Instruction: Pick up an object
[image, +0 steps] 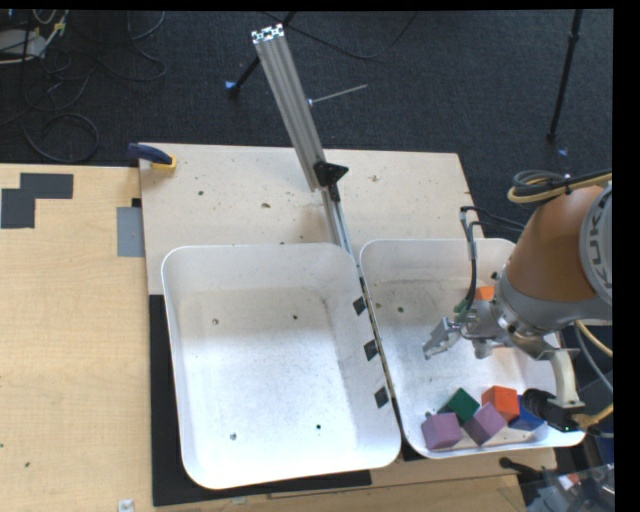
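Note:
Several small blocks lie bunched in the near corner of the right bin (420, 265): a purple cube (441, 430), a second purple cube (484, 423), a dark green block (462, 405), an orange block (501, 401) and a blue piece (525, 418). My gripper (438, 338) hangs over the middle of this bin, up and left of the blocks and apart from them. Its fingers stand open with nothing between them. A small orange thing (485, 293) peeks out behind the wrist, mostly hidden by the arm.
The left bin (200, 265) sits beside the right one, with a ridge bearing black clips (370, 350) between them. A slanted aluminium bar (295, 110) rises from the back of the bench. The arm's body (555, 260) covers the right bin's right side.

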